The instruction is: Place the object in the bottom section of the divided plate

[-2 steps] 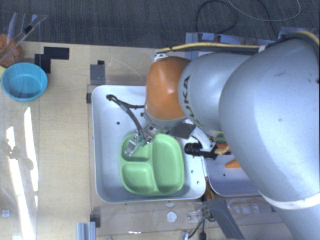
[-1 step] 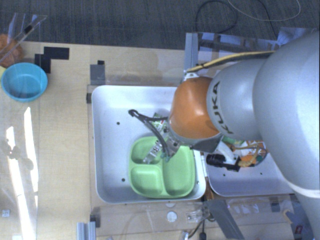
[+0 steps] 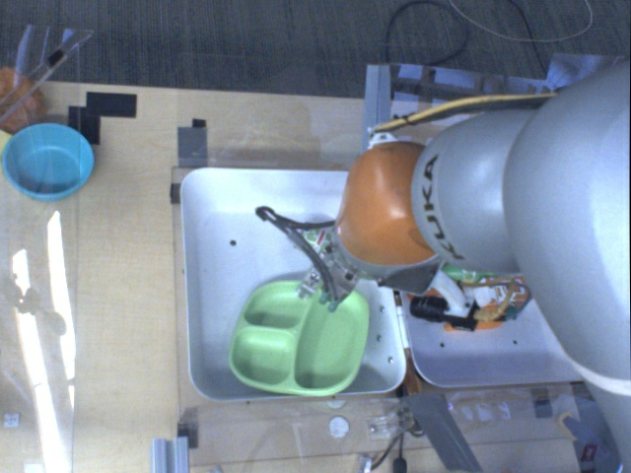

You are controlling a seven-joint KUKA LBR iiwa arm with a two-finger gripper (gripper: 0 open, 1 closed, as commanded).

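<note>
1. The divided plate [image 3: 296, 353] is light green. It has rounded corners and three parts: two small ones on its left side and one big one on its right side.
2. The plate is a bit longer one way than the other. Its long side runs from the bin's lower left up toward the right, so it sits a little tilted.
3. The plate lies flat in the left bin [image 3: 212, 264], near the bin's front edge and closer to its right wall.
4. The gripper [image 3: 325, 289] hangs over the plate's top edge, right where the big part starts.
5. The picture is too small and blurry there to tell if the gripper is grasping anything, or how it stands.
6. A dark curved thing [image 3: 286, 227] pokes out from the gripper toward the bin's back left. It cannot be told what it is.
7. The big grey arm [image 3: 532, 205] with its orange band [image 3: 380, 205] comes in from the right and covers the bin's back right corner.
8. The right bin [image 3: 493, 358] has some colourful small things [image 3: 488, 299] in it, partly under the arm.
9. A blue bowl [image 3: 47, 161] sits on the bench near its left edge, well apart from the bins.
</note>
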